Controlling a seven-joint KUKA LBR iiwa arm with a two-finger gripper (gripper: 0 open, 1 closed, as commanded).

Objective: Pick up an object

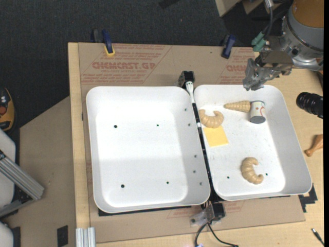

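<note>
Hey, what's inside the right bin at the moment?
The right bin holds two croissants, a cone, a grey cylinder and a yellow square. The claw hangs over its far rim and may hide a bit of that edge.

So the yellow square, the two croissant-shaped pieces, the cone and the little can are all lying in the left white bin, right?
Not quite: the camera view shows them in the right white bin: flat yellow square, two tan croissant-shaped pieces, tan cone, small grey can.

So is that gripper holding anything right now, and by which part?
Nothing is held. The gripper hovers at the far rim of the right bin, apart from the cone and the small cylinder.
</note>
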